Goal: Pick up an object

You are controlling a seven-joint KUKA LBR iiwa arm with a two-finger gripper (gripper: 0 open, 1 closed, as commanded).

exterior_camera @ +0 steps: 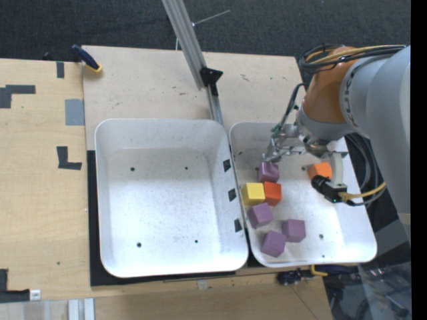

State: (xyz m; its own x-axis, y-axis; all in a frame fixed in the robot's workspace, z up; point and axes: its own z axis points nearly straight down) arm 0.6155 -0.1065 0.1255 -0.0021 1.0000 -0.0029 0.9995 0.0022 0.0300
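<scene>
1. Purple block [269, 172] sits in the right bin [347, 239], in its far left part, just beyond an orange block [272, 193] and a yellow block [253, 193] that lie side by side, touching.
2. The gripper [272, 156] hangs right over the purple block's far edge. Its fingers are small and metallic, and I cannot tell how far apart they stand or whether they have hold of the block.
3. Three more purple blocks lie nearer in the same bin: one [260, 214] just below the yellow block, one [293, 229] to its right, one [273, 243] nearest of all.
4. A second orange piece [320, 170] lies to the right, partly hidden by the arm [353, 92] and its black and yellow cables.
5. The grey arm with its orange band enters from the right and is cut off by the frame edge, covering the far right corner of the right bin.
6. The left bin [107, 179] is white, with a few dark specks on its floor.
7. Both bins rest on a pale wooden bench [40, 199] with grey and black tape marks on its left part.
8. A slanted metal rail [183, 32] crosses from the top toward the gap between the bins.
9. Dark carpet [80, 12] lies beyond the bench.
</scene>
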